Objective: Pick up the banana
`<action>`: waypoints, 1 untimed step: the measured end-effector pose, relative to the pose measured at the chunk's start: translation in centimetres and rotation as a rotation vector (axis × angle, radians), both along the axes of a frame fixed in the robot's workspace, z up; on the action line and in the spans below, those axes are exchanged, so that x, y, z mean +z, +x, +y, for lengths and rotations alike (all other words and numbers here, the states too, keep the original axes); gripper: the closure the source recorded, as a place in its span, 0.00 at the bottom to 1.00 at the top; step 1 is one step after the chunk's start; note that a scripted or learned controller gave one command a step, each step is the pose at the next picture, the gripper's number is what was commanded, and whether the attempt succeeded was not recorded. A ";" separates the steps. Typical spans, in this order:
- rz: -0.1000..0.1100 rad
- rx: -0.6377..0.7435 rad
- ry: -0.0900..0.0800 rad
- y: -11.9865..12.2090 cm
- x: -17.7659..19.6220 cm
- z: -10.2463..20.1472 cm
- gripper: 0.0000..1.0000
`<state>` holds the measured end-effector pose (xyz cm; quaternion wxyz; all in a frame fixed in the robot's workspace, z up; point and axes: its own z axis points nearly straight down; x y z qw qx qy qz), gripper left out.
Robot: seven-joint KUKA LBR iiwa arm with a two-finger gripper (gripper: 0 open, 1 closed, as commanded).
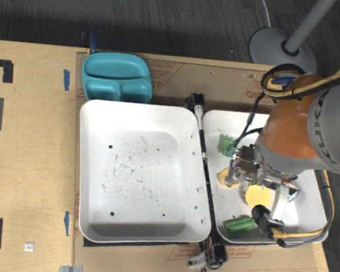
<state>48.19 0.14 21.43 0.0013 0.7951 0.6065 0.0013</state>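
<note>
Down in the right bin (318, 221), the gripper (244, 177) sits over the yellow banana (256, 195), its finger state hidden, between two green objects (227, 145).

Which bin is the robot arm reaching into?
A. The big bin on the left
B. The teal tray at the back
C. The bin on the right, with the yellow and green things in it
C: the gripper is down inside the right bin, next to the yellow banana and near the green objects, while the left bin and teal tray sit apart from the arm.
</note>
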 end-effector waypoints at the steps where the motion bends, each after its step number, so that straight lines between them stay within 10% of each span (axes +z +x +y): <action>1: 0.000 0.001 -0.001 0.1 0.9 0.0 1.00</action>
